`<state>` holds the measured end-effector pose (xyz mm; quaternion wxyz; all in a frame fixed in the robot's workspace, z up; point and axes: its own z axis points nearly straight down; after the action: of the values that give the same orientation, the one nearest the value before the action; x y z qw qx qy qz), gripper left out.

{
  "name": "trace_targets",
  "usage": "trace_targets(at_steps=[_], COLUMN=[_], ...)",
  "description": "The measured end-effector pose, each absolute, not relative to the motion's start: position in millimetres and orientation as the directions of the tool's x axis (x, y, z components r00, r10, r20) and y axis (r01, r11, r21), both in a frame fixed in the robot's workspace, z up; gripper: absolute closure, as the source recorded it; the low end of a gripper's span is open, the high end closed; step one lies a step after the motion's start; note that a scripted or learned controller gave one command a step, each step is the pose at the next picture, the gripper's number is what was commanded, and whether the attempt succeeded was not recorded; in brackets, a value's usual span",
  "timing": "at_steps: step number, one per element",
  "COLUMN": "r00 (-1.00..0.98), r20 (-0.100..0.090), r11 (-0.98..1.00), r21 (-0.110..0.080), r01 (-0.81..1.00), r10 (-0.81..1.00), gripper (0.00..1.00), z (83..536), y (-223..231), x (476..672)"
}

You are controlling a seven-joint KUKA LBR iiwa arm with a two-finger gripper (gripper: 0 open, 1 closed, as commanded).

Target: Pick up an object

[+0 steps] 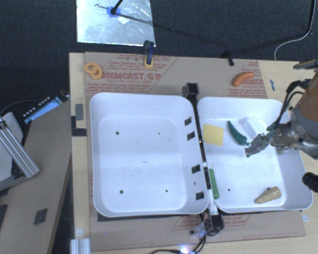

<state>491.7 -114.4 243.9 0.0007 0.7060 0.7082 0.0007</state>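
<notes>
Grey gripper (pixel 253 148) hangs over right bin (pixel 294 197), arm cut off at frame's right edge. Fingers look drawn together w/ nothing between them, though they're small and dark, hard to read. Objs in same bin: yellow square (pixel 213 134), teal piece (pixel 236 133) just beside the fingertips, green stick (pixel 214 183) by the divider, tan cone (pixel 268 195) near front. White item (pixel 250 125) partly hidden behind gripper.

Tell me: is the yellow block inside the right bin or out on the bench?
Inside. The yellow block lies flat on the right bin floor, near its left wall.
</notes>
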Motion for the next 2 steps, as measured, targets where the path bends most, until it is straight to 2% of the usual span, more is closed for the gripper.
trace_targets(at_steps=[1,2], r00=[-0.005,-0.006], r20=[0.000,-0.004], r11=[0.005,0.006], r21=[0.005,0.022], r01=[1.000,1.000], r10=[1.000,1.000], gripper=[1.00,1.00], z=[255.0,515.9], y=[-114.3,-101.3], x=[492.8,487.1])
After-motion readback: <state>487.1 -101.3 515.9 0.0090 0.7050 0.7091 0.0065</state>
